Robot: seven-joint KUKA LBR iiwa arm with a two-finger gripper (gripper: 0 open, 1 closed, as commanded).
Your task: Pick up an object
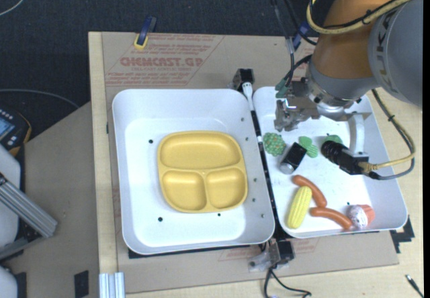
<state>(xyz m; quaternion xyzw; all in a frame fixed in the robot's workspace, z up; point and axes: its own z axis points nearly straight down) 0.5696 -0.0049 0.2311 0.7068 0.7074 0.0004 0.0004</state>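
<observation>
I was at the approach step, my end effector [287,117] hanging over the far left part of the right bin [388,190]; whether it was open or closed I could not tell. Just below it lay a green bumpy ball [273,143] and a black cylinder [293,157], with a corn cob [299,207] nearer the front. Next, I judged, came a descent onto one.

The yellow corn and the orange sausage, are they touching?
Touching. The camera view shows the corn lying against the curved sausage near its upper end.
</observation>
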